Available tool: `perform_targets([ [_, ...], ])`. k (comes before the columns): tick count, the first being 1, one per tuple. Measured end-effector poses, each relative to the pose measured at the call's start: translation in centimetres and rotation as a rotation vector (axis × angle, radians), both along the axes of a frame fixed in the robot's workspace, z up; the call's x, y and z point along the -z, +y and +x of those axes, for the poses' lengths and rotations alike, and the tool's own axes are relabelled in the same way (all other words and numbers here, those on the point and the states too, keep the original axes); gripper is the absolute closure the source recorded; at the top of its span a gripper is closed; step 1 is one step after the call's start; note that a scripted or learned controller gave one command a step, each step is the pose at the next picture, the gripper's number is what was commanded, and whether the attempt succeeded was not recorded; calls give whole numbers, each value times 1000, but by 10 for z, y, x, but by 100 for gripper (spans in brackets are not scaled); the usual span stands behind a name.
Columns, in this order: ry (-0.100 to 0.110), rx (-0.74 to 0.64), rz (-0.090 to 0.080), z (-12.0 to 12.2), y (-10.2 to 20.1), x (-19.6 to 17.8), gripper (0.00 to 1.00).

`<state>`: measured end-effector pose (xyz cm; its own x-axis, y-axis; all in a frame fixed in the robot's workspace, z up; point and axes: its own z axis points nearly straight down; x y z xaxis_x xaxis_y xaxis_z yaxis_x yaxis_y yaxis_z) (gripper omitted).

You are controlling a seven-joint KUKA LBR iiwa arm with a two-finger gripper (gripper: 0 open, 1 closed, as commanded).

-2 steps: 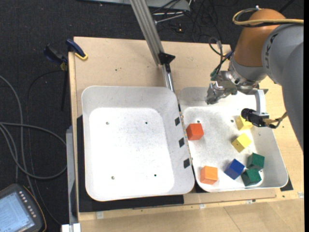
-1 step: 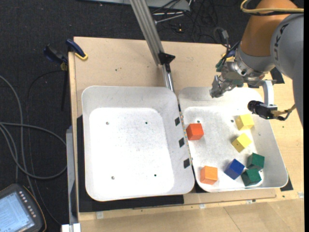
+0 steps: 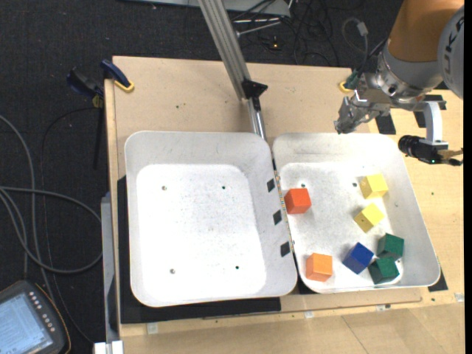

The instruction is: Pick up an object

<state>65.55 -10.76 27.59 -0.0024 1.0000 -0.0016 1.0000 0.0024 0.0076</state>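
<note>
The gripper is hanging above the far rim of the right bin, near that bin's far edge, with the grey wrist and orange band rising behind it toward the upper right. Whether it is released or clenched cannot be told from this slant; nothing is showing between its tips.

All the blocks are lying in the right bin, nearer the camera than the gripper. The red-orange cube is sitting below and slightly left of the gripper, close to the bin's inner wall, with bare floor on every other side. A yellow cube is resting below and a little right of the gripper, and a second, smaller-looking yellow cube is lying just beyond it toward the camera, the two near each other but apart. Farther down, an orange cube is sitting by the near rim. A blue cube is standing beside two dark green cubes, which are crowding together in the near right corner, apparently touching.

The widest open floor is lying directly beneath the gripper, between the red-orange cube and the yellow pair. The left bin is spreading well off to the gripper's left.
</note>
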Motion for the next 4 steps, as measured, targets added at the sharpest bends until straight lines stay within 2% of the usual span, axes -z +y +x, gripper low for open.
perform_targets([
  [1,4,0,1,1,0,-16,100],
  [4,10,-5,3,-70,141,3,100],
])
